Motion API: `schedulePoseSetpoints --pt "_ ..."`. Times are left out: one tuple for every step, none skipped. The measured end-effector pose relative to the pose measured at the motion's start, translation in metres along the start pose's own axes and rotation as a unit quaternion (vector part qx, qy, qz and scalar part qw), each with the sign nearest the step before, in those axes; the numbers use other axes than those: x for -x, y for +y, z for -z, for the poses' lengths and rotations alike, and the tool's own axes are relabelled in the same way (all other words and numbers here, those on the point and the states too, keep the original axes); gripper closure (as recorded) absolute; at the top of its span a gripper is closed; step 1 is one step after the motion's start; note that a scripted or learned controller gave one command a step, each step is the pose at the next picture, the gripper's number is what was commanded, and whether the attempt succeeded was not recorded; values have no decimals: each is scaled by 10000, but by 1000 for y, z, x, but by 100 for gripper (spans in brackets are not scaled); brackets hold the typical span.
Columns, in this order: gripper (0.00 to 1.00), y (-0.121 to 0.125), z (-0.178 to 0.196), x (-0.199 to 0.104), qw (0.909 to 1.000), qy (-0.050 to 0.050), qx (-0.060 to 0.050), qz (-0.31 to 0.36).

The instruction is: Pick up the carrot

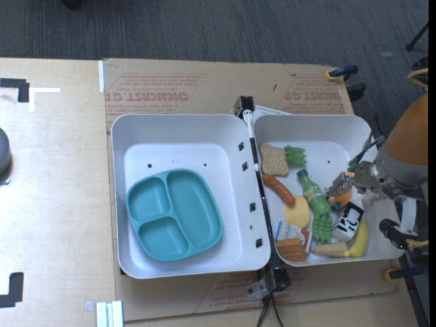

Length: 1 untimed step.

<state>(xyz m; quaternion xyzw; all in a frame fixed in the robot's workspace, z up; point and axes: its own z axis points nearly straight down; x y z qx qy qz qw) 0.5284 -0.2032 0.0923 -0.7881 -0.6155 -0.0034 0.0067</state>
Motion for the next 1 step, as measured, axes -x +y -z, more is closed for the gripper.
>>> schedulePoseSetpoints --pt "100 1 9 1 10000 -23 20 -21"
